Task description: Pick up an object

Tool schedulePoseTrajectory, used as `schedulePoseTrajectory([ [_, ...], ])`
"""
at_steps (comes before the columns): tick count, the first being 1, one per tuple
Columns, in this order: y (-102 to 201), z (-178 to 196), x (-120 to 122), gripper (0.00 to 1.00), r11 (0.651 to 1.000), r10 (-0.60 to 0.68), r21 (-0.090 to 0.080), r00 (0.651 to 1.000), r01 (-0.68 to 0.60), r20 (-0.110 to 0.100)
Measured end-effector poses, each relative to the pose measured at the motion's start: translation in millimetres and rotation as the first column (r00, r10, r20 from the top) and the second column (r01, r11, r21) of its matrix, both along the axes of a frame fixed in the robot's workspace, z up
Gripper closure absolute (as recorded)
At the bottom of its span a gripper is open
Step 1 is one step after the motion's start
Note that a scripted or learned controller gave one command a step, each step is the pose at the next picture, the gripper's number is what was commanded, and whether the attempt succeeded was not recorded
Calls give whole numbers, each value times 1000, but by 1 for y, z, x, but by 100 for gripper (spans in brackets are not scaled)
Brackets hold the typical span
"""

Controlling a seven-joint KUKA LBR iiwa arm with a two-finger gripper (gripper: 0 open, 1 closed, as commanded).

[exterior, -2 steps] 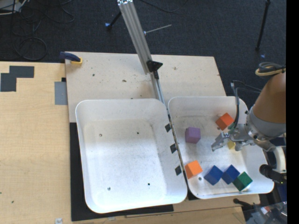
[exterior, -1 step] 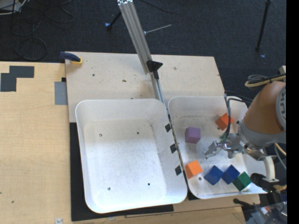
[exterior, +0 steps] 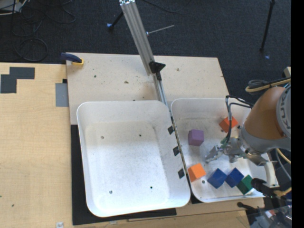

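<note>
The right bin [exterior: 204,107] holds a purple cube [exterior: 195,137], an orange cube [exterior: 196,172] near its left wall, two blue cubes [exterior: 217,178] [exterior: 234,177] side by side, a green block [exterior: 246,183] by the front right rim, and another orange block [exterior: 228,124] farther back. My gripper [exterior: 212,152] hangs low over the middle of this bin, between the purple cube and the blue cubes, with its fingers apart. Nothing sits between them. The orange-banded wrist [exterior: 266,118] covers the bin's right side.
The left bin [exterior: 95,127] sits beside the right one, split from it by a rim with black clips [exterior: 176,150]. A slanted aluminium bar [exterior: 140,39] rises behind the bins. A blue-and-yellow tool [exterior: 72,58] lies at the board's far left corner.
</note>
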State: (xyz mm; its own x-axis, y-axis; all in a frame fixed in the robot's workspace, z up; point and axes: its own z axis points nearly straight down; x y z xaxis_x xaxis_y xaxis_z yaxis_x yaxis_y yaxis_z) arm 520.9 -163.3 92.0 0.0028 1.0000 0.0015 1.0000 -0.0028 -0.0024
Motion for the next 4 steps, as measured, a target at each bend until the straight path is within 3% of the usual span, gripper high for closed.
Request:
schedulePoseTrajectory([
  [1,-1,10,0,100,1000,-6,2,1000,6,-1],
  [3,11,123,-7,100,1000,5,-2,1000,-5,6],
  [4,10,155,-6,100,1000,4,-2,1000,-4,4],
])
